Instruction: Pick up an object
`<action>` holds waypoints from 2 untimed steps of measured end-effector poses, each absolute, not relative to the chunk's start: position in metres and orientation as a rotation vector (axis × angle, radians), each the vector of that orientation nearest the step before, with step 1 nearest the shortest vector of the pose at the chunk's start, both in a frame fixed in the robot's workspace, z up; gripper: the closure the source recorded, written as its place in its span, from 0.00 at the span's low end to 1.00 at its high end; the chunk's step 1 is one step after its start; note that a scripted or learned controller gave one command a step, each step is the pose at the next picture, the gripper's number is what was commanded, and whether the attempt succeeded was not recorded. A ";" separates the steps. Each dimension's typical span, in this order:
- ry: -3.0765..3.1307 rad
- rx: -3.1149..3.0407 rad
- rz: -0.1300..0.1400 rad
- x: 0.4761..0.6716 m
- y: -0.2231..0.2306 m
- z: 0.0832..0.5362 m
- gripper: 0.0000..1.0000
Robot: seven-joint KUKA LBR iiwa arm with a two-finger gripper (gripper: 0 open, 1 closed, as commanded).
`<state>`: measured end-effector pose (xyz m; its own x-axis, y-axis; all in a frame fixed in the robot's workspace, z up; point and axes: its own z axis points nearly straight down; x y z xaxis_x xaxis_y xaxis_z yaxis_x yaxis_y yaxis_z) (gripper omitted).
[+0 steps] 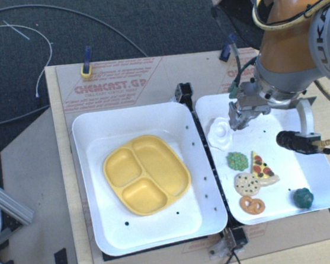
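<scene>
Bench w/ a cardboard sheet under two shallow white bins, dark carpet and loose cables behind. Left bin (92,167) holds a yellow divided tray (146,174). Right bin (321,166) holds the small stuff: a white piece (219,132) near its 10 o'clock corner, a green broccoli-like toy (237,161), a pizza slice toy (263,170), a cookie (245,183), a pretzel (253,205) and a dark green ball (302,197) toward 4 o'clock.

The arm (290,29) comes in from the 2 o'clock side. Its gripper (242,116) hangs over the upper part of the right bin; whether it is spread or closed can't be told from this slant, and nothing is seen in it.

Key relation: the white piece lies just beside the gripper, at about 8 o'clock from it, prob. the closest candidate. It looks roundish, so no clear long axis to line up on. The broccoli-like toy is next nearest, at roughly 6 o'clock from the gripper, w/ the pizza slice toy and cookie beyond it, same direction. Dark green ball sits well apart, at approx. 5 o'clock.

Judgement: a short shift toward 8 o'clock plus a descent would put it on the white piece. The bin wall just past the piece, on its 9 o'clock side, could get in the way.
</scene>
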<state>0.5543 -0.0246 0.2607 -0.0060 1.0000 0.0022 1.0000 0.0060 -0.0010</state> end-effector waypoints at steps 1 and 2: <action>-2.223 -2.212 0.003 0.557 0.027 0.236 1.00; -2.223 -2.218 -0.002 0.562 0.076 0.238 1.00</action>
